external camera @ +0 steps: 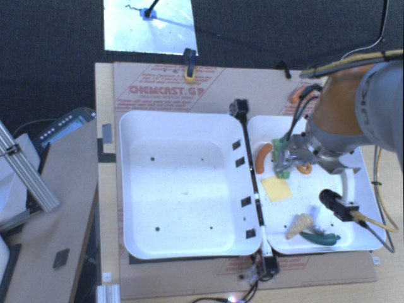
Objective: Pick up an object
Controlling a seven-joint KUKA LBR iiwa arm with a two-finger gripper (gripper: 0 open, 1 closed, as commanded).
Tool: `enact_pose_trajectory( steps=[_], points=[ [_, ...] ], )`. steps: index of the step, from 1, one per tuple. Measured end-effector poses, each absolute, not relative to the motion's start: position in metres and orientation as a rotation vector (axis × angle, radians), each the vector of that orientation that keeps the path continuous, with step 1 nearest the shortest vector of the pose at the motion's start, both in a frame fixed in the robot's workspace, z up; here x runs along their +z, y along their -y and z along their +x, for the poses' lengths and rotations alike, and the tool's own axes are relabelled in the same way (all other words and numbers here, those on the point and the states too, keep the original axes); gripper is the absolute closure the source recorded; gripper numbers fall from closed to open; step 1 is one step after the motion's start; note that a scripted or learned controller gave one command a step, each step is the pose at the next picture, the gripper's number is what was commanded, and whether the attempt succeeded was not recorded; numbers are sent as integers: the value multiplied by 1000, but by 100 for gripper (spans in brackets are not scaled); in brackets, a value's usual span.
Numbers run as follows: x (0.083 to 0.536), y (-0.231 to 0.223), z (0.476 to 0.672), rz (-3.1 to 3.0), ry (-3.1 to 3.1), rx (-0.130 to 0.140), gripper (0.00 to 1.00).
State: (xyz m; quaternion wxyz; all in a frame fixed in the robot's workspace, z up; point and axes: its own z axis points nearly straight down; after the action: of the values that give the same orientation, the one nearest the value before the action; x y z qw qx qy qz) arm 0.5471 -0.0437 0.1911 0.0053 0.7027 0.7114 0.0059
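End effector (pixel 282 163), grip state unclear, over right bin (pixel 353 242); board (pixel 165 90) reads "CHEMCAST GP"

Bright, even overhead light; slightly soft focus throughout.
Strong glare off the reflective panel (pixel 150 16) at top, washing out its surface. Near-blown whites in the left bin (pixel 183 185), with faint shadows under its rims. Soft shadow beneath the arm (pixel 353 106). Mild blur at the edges.
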Motion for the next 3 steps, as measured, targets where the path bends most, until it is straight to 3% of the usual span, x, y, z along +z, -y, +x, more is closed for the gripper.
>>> enact_pose_trajectory(
  steps=[1, 2, 3],
  points=[
    [184, 48, 542, 2216, -2225, 1, 0],
    [80, 113, 543, 2226, -2218, -3, 0],
    [95, 109, 545, 2214, -2225, 4, 100]
  ],
)
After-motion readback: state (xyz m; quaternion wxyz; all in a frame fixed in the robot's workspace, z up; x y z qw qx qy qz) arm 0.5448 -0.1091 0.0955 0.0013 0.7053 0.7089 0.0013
